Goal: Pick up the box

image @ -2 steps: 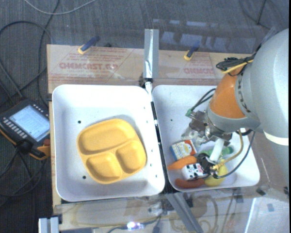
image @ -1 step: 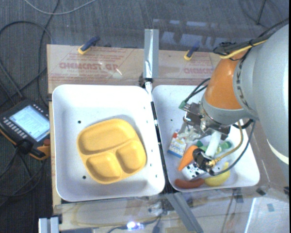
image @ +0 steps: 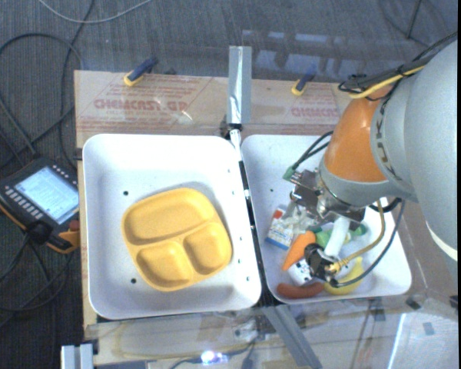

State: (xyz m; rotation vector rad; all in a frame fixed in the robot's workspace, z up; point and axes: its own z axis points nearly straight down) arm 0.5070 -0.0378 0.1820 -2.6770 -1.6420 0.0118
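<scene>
One small box lies by the left wall of the right bin, just beside a carrot; I judge it light, stiff yet crushable, best pinched across its short sides, though I cannot tell if the gripper nearby is spread.

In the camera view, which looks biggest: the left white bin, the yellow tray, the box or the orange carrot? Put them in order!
1. left white bin, the largest.
2. yellow tray, lying inside that bin.
3. box and orange carrot: both small and about alike, so I won't rank them.
</scene>
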